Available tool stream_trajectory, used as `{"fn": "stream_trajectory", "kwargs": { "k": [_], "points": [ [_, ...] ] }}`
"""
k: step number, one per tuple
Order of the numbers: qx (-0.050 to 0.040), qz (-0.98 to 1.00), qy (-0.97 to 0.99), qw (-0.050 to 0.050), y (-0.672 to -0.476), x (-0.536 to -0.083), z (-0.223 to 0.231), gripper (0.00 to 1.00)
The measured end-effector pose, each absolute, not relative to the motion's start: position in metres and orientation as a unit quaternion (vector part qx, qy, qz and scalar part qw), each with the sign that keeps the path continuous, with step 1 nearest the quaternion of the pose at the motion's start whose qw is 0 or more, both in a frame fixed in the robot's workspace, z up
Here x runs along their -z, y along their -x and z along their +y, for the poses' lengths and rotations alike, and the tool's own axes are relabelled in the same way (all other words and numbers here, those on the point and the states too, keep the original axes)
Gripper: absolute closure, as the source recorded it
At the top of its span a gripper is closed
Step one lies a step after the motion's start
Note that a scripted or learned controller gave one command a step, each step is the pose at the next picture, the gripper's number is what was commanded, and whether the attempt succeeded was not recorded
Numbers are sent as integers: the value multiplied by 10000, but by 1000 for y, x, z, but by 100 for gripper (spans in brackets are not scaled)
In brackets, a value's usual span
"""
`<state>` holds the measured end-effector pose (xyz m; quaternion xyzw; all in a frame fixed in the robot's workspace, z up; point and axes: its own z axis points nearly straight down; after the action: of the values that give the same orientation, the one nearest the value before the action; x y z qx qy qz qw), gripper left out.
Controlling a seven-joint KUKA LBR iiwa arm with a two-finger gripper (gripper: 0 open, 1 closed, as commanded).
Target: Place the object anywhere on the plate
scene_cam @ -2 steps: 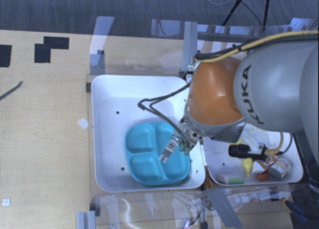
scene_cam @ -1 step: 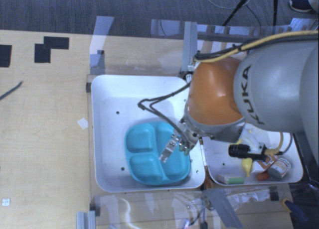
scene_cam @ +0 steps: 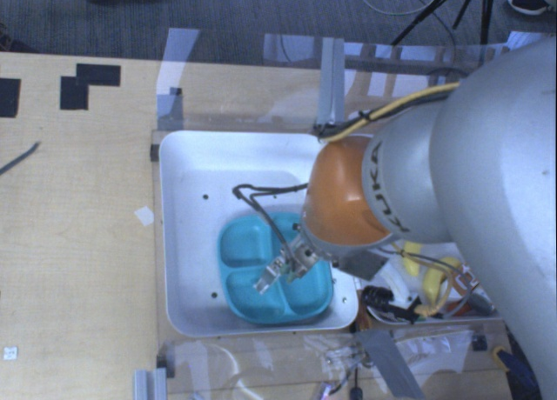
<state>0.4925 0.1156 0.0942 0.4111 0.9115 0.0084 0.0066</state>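
A light blue plate (scene_cam: 261,272) with divided compartments lies in the front half of the left white bin (scene_cam: 196,216). My gripper (scene_cam: 275,273) hangs low over the middle of the plate, near its dividing ridges. The orange band and grey wrist hide the plate's right rim. I cannot make out any object in the gripper or lying on the visible parts of the plate. A black cable (scene_cam: 257,198) loops from the wrist over the bin floor.
The right bin (scene_cam: 409,294) is mostly covered by the arm; several yellow, white and black items show in it. A metal post (scene_cam: 332,81) stands behind the bins. Bare wooden bench (scene_cam: 78,216) lies to the left.
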Motion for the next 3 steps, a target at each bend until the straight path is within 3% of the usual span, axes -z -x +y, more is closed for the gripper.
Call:
{"fn": "stream_trajectory", "kwargs": {
  "k": [1, 2, 3],
  "points": [
    [-22, 9124, -4093, 28, -559, -197, 145, 0],
    [-82, 8497, -5271, 50, -541, -92, 216, 0],
    [-83, 8498, -5271, 50, -541, -92, 216, 0]
  ]
}}
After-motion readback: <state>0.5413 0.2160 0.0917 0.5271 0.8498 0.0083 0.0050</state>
